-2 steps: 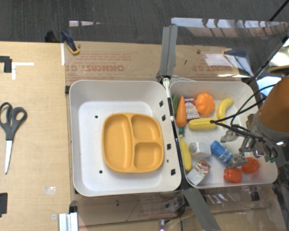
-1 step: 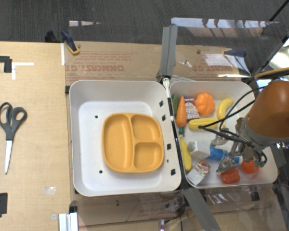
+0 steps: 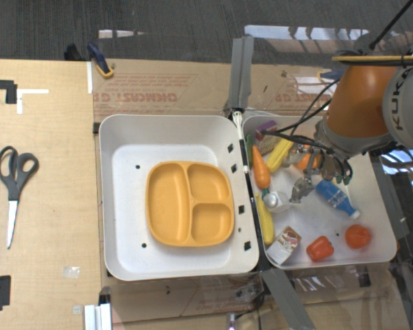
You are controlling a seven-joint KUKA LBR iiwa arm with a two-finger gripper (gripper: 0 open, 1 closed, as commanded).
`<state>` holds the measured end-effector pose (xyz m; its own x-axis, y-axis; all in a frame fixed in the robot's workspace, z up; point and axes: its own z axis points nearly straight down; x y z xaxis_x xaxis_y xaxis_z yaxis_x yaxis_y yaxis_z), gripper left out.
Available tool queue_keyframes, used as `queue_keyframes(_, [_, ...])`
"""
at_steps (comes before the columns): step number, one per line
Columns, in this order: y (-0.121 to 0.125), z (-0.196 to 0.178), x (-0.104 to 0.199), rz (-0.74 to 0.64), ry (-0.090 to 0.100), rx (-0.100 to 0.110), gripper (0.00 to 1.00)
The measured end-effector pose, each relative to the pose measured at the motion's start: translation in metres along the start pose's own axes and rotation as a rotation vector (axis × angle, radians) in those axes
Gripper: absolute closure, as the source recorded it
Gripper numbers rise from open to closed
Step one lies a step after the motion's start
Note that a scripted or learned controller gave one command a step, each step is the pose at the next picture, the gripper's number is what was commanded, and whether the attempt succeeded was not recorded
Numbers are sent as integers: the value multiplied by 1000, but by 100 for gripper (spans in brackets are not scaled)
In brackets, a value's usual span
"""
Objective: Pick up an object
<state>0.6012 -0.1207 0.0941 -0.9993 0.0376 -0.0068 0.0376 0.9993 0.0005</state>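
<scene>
Gripper (image 3: pixel 301 191) low in the right bin (image 3: pixel 382 256), fingers slightly apart and holding nothing.

Camera view: a blue bottle (image 3: pixel 336 196) lies just right of the gripper, a carrot (image 3: pixel 260 169) and corn cob (image 3: pixel 277 155) to its left, a red pepper (image 3: pixel 319 248) and tomato (image 3: pixel 358 236) nearer the camera. The left bin (image 3: pixel 113 184) holds a yellow divided plate (image 3: pixel 190 203); scissors (image 3: pixel 14 184) rest far left on the table (image 3: pixel 41 253).

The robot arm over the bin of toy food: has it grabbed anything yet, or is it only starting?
Nothing looks picked up yet. The gripper hangs low in the right bin, beside the blue bottle, with nothing visibly between its fingers. The carrot, corn, red pepper and tomato all lie in that bin. Closing on one object and lifting it is what is left.
</scene>
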Motion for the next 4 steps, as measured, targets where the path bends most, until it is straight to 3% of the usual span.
queue_keyframes(1, [-59,0,13,33,0,2,0])
queue_keyframes(2, [-25,0,-42,52,-1,0,0])
queue_keyframes(3, [-25,-12,-44,50,-9,1,100])
queue_keyframes(4, [-101,-115,-29,-140,0,2,100])
